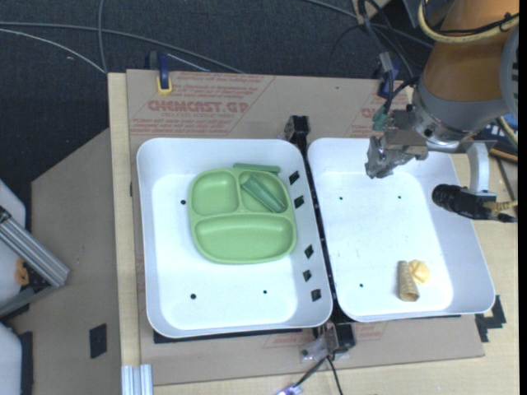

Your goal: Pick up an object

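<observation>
Pincer (pixel 380 169) of mine hangs over the far part of the right shallow white plastic bin (pixel 461 296); whether it is clenched or released I cannot tell. Nearer the camera in that bin, well apart from my pincer, lies a small tan-and-yellow lumpy object (pixel 409 278). Left of that bin, the other white bin (pixel 160 295) holds a green divided plastic plate (pixel 239 237).

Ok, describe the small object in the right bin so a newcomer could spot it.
Look at the right bin, near its front right corner. There lies a small tan-and-yellow lump, the bin's one loose item, far from the gripper at the back.
</observation>
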`<state>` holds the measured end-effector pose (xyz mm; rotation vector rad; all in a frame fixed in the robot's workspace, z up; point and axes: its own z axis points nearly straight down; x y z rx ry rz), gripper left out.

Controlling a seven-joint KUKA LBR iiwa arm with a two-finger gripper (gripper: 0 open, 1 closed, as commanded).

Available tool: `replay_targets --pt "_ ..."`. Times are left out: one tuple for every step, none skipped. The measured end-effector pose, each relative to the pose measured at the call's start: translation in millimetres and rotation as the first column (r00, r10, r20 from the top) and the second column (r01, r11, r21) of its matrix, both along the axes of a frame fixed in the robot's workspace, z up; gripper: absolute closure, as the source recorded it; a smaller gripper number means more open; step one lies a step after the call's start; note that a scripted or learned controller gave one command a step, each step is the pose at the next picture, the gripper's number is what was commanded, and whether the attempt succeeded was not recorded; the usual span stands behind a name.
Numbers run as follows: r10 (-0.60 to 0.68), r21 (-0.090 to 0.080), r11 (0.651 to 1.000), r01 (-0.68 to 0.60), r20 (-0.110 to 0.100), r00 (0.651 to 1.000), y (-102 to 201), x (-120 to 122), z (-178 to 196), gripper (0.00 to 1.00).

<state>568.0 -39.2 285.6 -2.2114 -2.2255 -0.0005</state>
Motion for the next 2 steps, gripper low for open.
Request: replay_targets --pt "-0.001 -0.001 1.0 0.001 -0.002 1.0 54.9 -15.8 -22.2 1.0" --pt "-0.001 -0.001 1.0 0.001 -0.003 1.0 105.5 -30.0 -44.4 1.0"
